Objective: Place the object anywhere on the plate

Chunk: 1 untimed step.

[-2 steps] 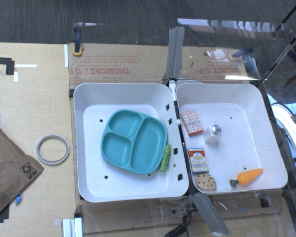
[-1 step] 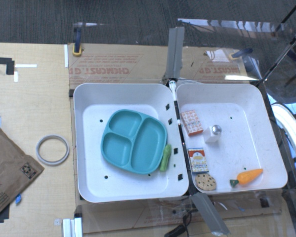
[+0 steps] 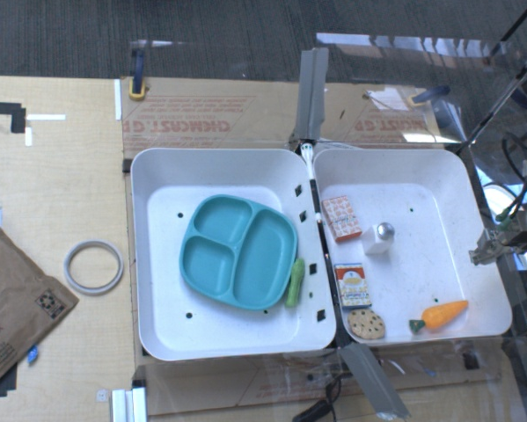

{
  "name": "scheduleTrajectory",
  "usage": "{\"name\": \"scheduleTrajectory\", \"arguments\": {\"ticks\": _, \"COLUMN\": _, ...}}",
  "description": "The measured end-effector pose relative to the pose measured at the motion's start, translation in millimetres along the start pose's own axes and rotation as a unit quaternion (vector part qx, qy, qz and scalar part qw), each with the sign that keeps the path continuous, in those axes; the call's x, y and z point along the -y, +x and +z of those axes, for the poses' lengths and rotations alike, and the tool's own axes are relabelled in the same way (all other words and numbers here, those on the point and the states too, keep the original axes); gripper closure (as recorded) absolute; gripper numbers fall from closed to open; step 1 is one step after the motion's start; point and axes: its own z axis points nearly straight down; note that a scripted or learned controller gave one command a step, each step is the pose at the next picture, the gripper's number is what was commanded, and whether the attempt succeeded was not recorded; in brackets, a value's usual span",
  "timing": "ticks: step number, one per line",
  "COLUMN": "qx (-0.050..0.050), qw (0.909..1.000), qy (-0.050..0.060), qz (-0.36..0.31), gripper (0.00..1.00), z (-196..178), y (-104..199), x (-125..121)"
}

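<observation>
Orange against white, a toy carrot [image 3: 445, 313] lies at the near edge of the right bin [image 3: 474, 202], tilted, its green stub toward a round speckled cookie [image 3: 366, 324] that sits in the near left corner. Just beyond the cookie stands a small printed carton [image 3: 352, 285], close to the wall shared with the left bin [image 3: 142, 236]. Across that wall, a green pod-shaped piece [image 3: 294, 283] rests along the right rim of the teal three-compartment plate [image 3: 237, 251], touching the rim's outside and not lying in any compartment. The plate sits roughly mid-bin, turned at a slant, presumably so that a drop from above may land in any section. Farther back in the right bin are a small silver-capped item [image 3: 380, 236] and a second printed carton [image 3: 341, 217], just apart from each other. The loose pieces are spread out, likely to leave room for a grasp around each. Which piece is the task's object cannot be settled; judged from this layout, none is on the plate yet. Whether the gripper is wide or narrow cannot be told.
</observation>
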Motion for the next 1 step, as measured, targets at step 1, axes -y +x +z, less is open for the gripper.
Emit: {"name": "scheduleTrajectory", "arguments": {"ticks": 1, "qx": 0.001, "qw": 0.9985, "qy": -0.001, "qz": -0.055, "gripper": 1.00, "z": -177.1, "y": 20.2, "x": 0.1}}
